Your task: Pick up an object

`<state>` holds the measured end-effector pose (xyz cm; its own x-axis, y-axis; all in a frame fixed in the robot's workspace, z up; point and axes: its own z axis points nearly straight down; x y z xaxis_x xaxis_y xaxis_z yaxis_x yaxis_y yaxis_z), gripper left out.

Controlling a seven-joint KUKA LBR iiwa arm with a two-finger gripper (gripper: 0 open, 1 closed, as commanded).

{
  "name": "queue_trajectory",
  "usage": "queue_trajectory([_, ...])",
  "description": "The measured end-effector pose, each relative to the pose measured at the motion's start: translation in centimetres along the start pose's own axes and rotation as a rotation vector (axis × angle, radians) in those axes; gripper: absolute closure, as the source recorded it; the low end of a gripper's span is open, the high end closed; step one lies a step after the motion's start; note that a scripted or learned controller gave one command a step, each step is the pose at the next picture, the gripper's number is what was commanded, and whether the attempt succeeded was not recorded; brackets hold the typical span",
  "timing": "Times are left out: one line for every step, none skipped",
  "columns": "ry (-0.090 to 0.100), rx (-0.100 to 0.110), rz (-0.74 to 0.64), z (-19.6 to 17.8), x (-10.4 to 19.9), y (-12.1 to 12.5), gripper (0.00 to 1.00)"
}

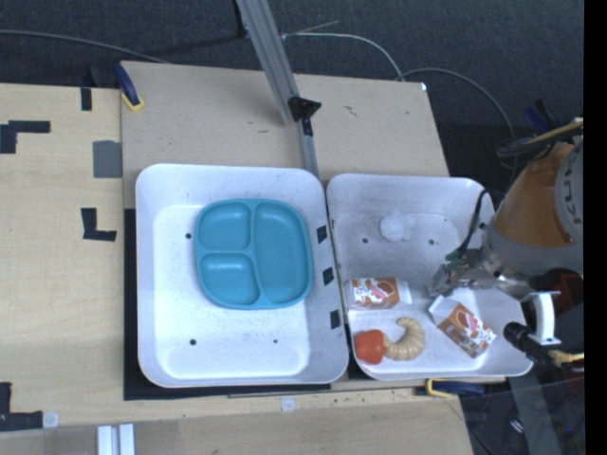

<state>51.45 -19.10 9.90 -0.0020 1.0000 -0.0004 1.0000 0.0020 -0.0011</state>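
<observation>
— Where's the snack packet [466,329]?
— Right bin [408,192], about four o'clock: white, red-brown print, tilted.
— And the gripper [453,278]?
— Just above the packet, at its eleven o'clock; grip state, cannot tell.

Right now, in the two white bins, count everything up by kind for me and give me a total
Divided plates: 1, blue plate in the left bin
Snack packets: 2, first packet and second packet in the right bin
Croissants: 1, croissant
Red round items: 1, red item touching the croissant
Clear lumps: 1, pale lump, too faint to identify
Total: 6
</observation>
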Motion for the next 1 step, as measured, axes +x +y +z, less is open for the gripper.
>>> queue_trajectory([-0.002, -0.005, 0.001, -5.77, -0.93, 0.14, 1.0])
